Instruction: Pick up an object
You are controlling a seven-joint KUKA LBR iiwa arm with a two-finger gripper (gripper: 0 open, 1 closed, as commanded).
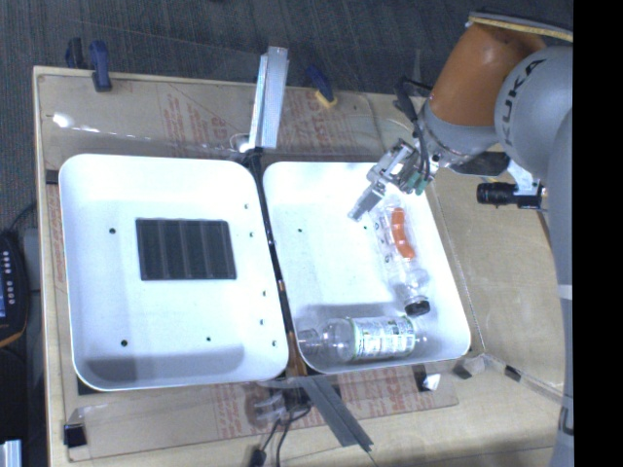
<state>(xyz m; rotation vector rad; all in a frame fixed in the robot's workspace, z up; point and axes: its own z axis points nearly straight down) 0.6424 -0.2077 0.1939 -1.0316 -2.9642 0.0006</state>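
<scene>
In the right bin [321, 261] lie two clear plastic bottles. One bottle with an orange label [400, 249] runs lengthwise along the bin's right side, its black cap toward the front. The other, with a pale green label [365, 339], lies across the front wall. A dark grey ribbed slab [185, 249] rests flat in the left bin [97, 319]. My gripper [367, 203] hangs over the back right part of the right bin, just left of the orange-label bottle's far end, pointing down and to the left. I see nothing held in it.
A metal divider post [268, 95] stands at the back between the bins. Blue clamps [97, 61] sit on the bench's back edge. The arm's orange band [472, 76] looms over the back right corner.
</scene>
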